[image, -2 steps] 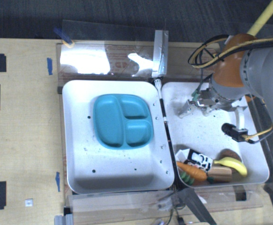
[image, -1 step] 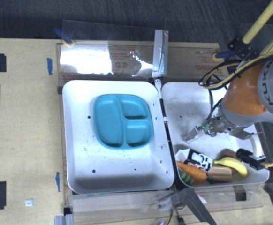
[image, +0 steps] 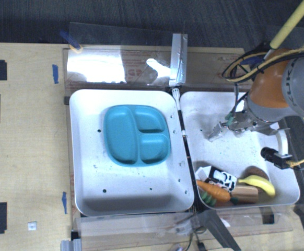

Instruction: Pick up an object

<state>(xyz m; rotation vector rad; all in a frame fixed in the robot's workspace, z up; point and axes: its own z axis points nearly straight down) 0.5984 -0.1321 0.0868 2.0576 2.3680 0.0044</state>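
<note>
Blue tray (image: pixel 137 135), one, fills the left bin (image: pixel 84 192); claw (image: pixel 214 133) grip state unclear, above the right bin (image: pixel 194 106).

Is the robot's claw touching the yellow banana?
Apart. The camera view shows the gripper up in the right bin, with bare white bin floor between it and the banana below.

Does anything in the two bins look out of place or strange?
Nothing looks spilled or broken. The toys, a banana and carrot among them, lie crowded in the right bin's near corner. The left bin holds a blue divided plate, slightly askew.
</note>
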